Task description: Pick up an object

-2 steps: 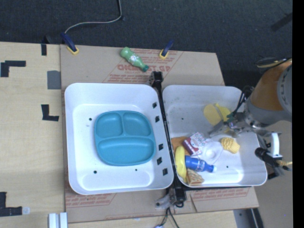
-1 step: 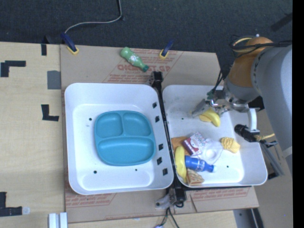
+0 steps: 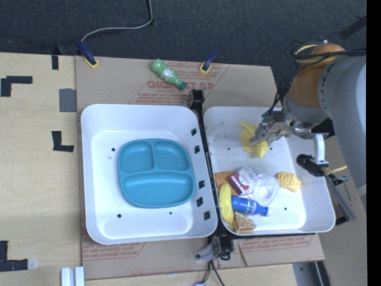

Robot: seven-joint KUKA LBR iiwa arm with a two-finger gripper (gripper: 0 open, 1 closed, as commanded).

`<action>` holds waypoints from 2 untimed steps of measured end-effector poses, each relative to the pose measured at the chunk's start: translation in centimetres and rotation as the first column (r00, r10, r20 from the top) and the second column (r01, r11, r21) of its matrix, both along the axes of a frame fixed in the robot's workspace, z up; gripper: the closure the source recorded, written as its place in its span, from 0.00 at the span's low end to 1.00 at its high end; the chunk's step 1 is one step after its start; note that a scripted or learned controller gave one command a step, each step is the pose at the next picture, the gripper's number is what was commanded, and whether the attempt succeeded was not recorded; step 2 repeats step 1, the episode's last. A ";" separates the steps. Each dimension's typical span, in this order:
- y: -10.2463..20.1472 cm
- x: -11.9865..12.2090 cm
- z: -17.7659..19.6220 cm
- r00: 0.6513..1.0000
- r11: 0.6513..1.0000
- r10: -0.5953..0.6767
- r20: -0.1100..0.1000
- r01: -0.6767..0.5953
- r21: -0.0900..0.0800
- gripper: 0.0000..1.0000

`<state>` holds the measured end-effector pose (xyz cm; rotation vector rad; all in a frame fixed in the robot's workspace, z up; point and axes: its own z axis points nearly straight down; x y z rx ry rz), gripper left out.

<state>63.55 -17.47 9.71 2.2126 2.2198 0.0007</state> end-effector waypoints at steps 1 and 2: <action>5.4 1.5 3.9 1.000 1.000 -0.001 -0.006 0.001 0.005 1.00; 5.4 1.5 3.9 1.000 1.000 -0.001 -0.006 0.001 0.005 1.00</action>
